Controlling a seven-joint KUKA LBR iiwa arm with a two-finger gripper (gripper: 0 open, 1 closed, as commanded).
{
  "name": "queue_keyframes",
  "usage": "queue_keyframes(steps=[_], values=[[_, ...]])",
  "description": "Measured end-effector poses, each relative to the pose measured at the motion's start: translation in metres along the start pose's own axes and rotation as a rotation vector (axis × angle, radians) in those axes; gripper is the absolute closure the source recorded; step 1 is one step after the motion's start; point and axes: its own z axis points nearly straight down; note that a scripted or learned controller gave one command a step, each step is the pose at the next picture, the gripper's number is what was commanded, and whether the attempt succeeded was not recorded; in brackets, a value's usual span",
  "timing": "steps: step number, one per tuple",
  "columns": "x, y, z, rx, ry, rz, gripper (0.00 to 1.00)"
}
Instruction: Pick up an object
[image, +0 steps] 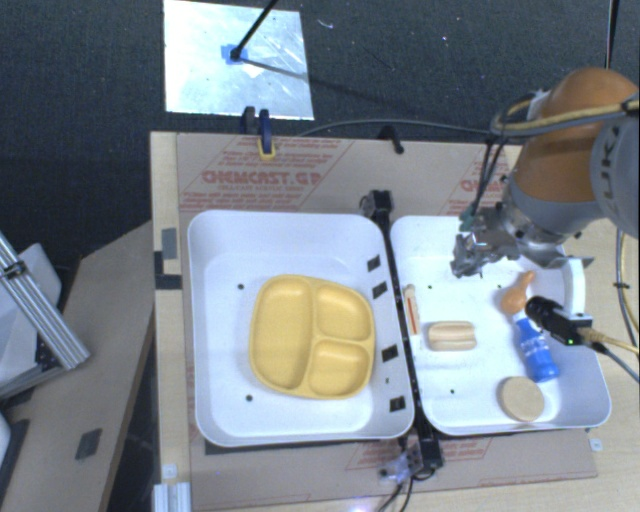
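Observation:
My gripper (468, 262) hangs over the back part of the right bin (430, 240), with nothing seen between its fingers. In that bin lie a tan hot-dog bun (450, 335) in the middle, a thin orange stick (410, 308) along the left wall, a blue bottle (536, 352) at the right, a round tan cookie (522, 398) at the front right, and a small brown piece (516, 292) just right of the gripper. The bun is a little in front of the gripper.
The left bin (215, 250) holds a yellow divided plate (310, 336). A black clip strip (385, 290) runs between the two bins. A shiny sheet (238, 58) lies behind the bench.

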Motion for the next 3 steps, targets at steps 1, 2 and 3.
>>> queue_keyframes(steps=[1,2,3], values=[[0.052,-0.008,-0.006,0.0,0.001,-0.003,1.0],[0.1,-0.021,-0.008,0.001,0.001,-0.002,1.0],[0.154,-0.024,0.005,0.002,0.002,-0.002,1.0]])
